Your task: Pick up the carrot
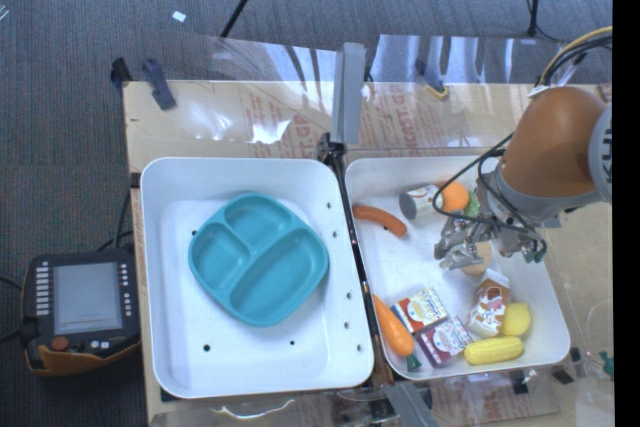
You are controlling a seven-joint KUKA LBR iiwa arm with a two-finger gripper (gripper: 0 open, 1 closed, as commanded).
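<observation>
Gripper (462, 250), finger state unreadable, hangs well apart from my carrot (393, 326); risk: crowding cartons (421, 307) could block my grasp.

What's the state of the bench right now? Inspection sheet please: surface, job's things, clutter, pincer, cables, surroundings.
Surface: two shallow white bins, left bin and right bin, side by side.
Job's things: orange toy carrot lies against the right bin's left wall, near its front.
Clutter: teal divided plate in left bin; orange-red sausage, yellow corn cob, yellow lemon, small food cartons in right bin.
Pincer: the pincer is over the right bin, away from the carrot.
Cables: black cables at the wrist.
Surroundings: pendant controller at left, on carpet.
</observation>
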